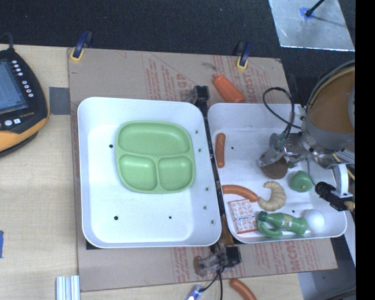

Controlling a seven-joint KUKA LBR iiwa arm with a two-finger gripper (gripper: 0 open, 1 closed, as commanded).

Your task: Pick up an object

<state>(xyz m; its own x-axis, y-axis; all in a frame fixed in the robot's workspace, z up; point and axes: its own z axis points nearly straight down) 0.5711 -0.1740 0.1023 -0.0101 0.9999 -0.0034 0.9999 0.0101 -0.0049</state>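
My gripper (279, 154) is low in the right bin (250, 120), reaching in from the right. It sits directly over a brown round object (274, 168), and I cannot see whether it touches it. Close by lie a green ball (300, 181), a tan croissant (274, 195), a curved orange hot dog (239, 192) and a small sausage (220, 150). Along the bin's front edge are a green bottle (279, 224), a white egg (314, 220) and a red-and-white card (242, 216).
The left bin (100, 217) holds a green divided plate (155, 156). An orange carrot (228, 89) lies behind the bins and another orange piece (244, 287) in front. A teach pendant (9, 102) rests at the far left. Black cable (276, 95) loops above the gripper.
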